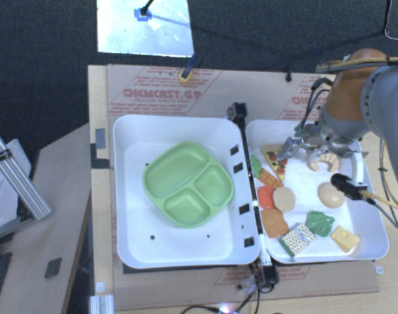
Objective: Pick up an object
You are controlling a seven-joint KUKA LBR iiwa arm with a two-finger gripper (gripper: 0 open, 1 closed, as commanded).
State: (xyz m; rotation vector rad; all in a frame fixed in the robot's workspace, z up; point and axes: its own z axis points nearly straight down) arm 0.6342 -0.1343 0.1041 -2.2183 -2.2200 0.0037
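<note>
The two bins look like smooth white plastic with a soft sheen: the left bin (130,241) at the frame's centre and the right bin (375,241) at lower right. In the left one lies a green divided plate (188,184), matt, smooth plastic. The toy foods in the right bin look moulded and mostly dull, among them a pale croissant (324,161), a yellow cheese wedge (344,239) and a green leafy piece (319,223). Beneath the bins the surface (161,91) is covered in brown paper-faced sheet with red printing. At upper left a square plate (144,18) looks like brushed, reflective metal. The arm's casing (388,103) is smooth grey with a glossy orange band (346,93).
</note>
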